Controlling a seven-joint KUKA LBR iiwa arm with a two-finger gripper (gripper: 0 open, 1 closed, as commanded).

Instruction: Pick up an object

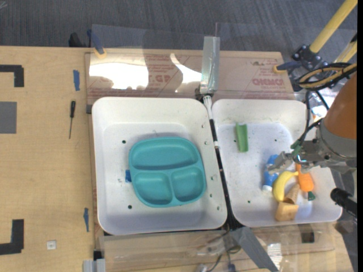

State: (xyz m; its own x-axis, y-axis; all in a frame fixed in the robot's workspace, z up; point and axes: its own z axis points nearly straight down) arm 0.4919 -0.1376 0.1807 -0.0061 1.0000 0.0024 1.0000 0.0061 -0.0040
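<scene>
I had the end effector (296, 158) low over the banana (282, 185) pile in the right bin (255, 208), its grip unreadable, so next came a clean close and lift.

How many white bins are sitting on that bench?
2. The left bin holds a teal divided plate. The right bin holds a green block and a cluster of small items, including a banana, beneath the gripper.
</scene>
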